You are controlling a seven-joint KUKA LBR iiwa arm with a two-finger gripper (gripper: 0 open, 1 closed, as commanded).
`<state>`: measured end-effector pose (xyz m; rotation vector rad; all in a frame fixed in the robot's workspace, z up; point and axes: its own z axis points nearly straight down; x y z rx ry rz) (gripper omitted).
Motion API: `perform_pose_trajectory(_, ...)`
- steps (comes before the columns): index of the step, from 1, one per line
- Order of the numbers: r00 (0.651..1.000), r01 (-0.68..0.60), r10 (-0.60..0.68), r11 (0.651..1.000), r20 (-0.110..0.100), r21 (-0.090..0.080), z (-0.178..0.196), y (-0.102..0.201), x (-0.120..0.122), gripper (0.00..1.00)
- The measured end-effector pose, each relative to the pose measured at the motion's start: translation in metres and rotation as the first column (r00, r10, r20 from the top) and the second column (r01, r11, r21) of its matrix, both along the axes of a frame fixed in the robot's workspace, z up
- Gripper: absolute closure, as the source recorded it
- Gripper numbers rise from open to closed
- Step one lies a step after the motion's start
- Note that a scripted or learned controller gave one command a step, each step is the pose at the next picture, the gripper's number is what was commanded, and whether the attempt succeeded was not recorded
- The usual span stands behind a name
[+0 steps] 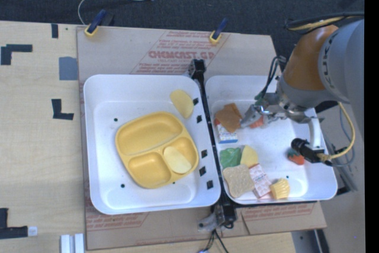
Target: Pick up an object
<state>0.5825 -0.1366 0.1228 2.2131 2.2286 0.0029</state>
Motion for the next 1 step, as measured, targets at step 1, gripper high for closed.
perform_pose_trajectory(1,1.000,-0.003,0.003,1.000,0.010,-0.002,0.0664,0.0616,0.0910,1.00)
